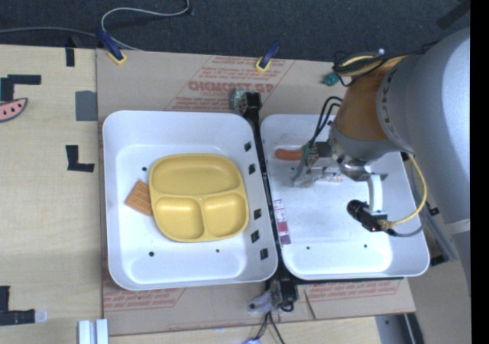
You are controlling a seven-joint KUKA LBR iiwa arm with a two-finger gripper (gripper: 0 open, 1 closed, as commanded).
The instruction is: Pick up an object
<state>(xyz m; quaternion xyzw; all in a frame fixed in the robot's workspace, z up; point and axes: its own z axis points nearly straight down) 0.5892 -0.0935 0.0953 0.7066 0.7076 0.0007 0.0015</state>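
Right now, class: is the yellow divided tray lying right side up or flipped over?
Right side up. The yellow divided tray lies flat in the left bin, its three hollow compartments facing the camera, with its rim raised around them.

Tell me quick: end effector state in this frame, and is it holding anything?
End effector: low in the right bin, next to a small orange-brown object; open or closed cannot be told, and no object is visibly held.

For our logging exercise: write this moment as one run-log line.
gripper: low in right bin | orange object: beside it, not held | yellow tray: left bin
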